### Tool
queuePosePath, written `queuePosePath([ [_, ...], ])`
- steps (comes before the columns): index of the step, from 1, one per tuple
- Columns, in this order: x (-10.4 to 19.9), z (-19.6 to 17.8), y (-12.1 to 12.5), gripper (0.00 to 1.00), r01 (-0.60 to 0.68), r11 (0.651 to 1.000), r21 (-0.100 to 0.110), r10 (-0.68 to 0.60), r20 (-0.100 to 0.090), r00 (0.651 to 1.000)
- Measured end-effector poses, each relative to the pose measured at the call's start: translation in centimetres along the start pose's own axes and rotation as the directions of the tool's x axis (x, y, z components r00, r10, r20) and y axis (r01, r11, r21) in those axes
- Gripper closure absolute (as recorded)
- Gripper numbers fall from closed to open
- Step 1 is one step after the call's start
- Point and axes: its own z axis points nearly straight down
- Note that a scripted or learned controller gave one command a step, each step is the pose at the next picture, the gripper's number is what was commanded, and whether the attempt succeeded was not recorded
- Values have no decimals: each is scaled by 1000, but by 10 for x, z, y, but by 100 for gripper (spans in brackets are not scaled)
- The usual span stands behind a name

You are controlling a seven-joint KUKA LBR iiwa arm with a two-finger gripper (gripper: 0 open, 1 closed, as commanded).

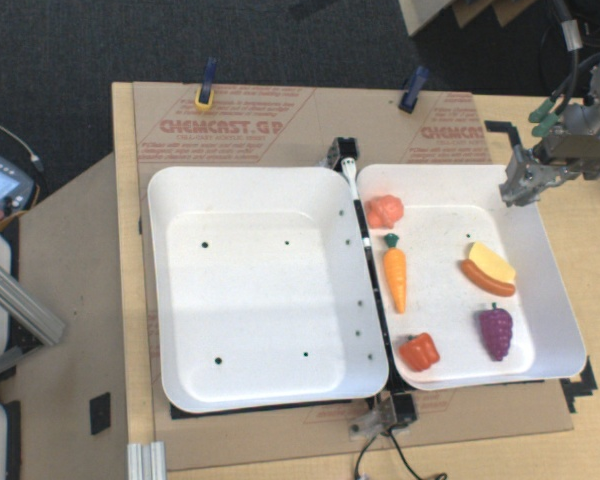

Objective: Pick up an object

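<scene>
1. The brown cardboard-covered bench top [280, 113] is seen carrying two shallow white plastic bins side by side.
2. The left white bin [255, 283] lies well away from the fingers, on the far side of the toys.
3. The right white bin [555, 298] holds every candidate object; its far right corner lies just beneath the fingers.
4. The grey two-finger gripper [520, 190] is seen at that corner, over the rim, with nothing between its fingers. Whether the fingers are spread or closed cannot be told at this size.
5. The orange plastic carrot with a green top [395, 276] lies well apart from the fingers, next to the divider between the bins.
6. The yellow-and-orange plastic hot-dog-like piece [490, 268] is the nearest object to the fingers, a short way below them in the view.
7. The purple plastic bunch of grapes [496, 331] lies beyond that piece, farther from the fingers.
8. The pink lumpy plastic toy [384, 211] sits level with the fingers but across the bin.
9. The small red plastic pepper [418, 351] is the farthest object from the fingers.
10. Risk is judged as follows: if a descent is made from here, the rim may be struck or bare bin floor closed upon; rounded, slick toys may also be squeezed out sideways by an off-centre grip.
</scene>
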Motion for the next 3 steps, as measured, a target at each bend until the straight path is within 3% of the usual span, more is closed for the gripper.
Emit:
queuePosePath([
  [2,38,46,-12,100,2,1000,9,-2,-2,1000],
  [3,37,45,-12,0,-1,1000,7,1,-2,1000],
])
